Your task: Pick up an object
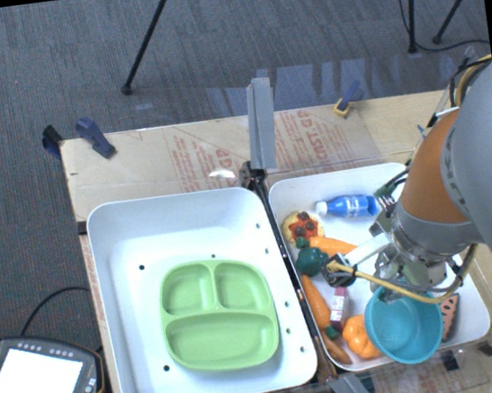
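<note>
Grey carpet, bench, two white bins | objects crowded in right bin point(425, 177) under gripper point(400, 271) | grip state cannot be told | isolated blue bottle point(351, 206) is judged easiest target; descent kept vertical

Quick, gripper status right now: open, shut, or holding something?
Gripper: cannot be told. It sits low over the right bin, above the blue bowl, and nothing is visibly held.

The right bin point(398, 166) holds a small heap of toys. A blue bottle point(347, 207) lies on its side near the far wall. A blue bowl point(405, 330) sits upright at the near edge, touching an orange fruit point(357, 335).
</note>
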